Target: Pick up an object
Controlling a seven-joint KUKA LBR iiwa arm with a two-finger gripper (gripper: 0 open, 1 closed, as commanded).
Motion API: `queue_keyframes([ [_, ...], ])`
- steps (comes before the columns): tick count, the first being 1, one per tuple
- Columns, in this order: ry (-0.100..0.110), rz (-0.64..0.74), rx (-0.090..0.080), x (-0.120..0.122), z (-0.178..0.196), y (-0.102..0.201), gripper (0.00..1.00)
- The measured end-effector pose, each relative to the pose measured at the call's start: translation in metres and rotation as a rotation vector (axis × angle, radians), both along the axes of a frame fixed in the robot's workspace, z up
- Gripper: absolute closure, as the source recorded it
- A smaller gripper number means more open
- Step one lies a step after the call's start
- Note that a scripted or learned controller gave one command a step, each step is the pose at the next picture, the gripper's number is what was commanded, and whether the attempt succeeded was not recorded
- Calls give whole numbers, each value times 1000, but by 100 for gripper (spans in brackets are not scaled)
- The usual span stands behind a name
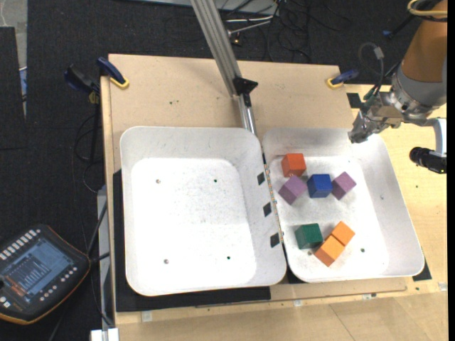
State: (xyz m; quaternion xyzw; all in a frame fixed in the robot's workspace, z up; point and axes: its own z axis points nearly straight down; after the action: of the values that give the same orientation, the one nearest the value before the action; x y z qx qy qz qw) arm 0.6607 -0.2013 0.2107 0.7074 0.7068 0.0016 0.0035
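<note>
the gripper (360, 133) hangs over the upper right rim of the right bin (398, 212), and whether it is wide or narrow cannot be told from this view. the blocks lie below and to its left on the bin floor: red-orange block (293, 164), blue block (320, 185) and purple block (344, 184) nearest, all apart from it.

This looks like a robot lab. A plywood bench (213, 91) is held by clamps (114, 73), black cables (284, 20) lie at the top, and a control pad (35, 272) sits lower left.
</note>
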Motion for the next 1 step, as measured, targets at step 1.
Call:
queue_keyframes([
  [1, 0, 3, 0, 2, 40, 0, 100],
])
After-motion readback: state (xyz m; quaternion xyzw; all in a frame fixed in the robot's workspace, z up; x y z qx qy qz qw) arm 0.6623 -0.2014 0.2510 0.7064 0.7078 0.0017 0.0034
